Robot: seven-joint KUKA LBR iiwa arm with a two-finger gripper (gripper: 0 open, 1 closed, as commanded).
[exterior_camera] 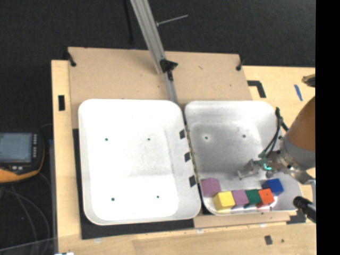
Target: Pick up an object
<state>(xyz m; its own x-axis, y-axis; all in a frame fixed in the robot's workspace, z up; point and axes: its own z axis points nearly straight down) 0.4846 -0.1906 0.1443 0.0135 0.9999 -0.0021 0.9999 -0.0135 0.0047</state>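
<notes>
Counting 6 blocks (241, 196) in rt bin (223, 121), 2 purple.

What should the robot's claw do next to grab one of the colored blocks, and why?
Probably slide a little toward the near edge and lower. The gripper hangs over bare floor of the right bin, with no block between its fingers. The blocks sit in a row just below it along the near wall: purple block, yellow block, blue block. The purple one stands most apart, so it looks easiest.

tool (248, 170) low, arm from right
</notes>
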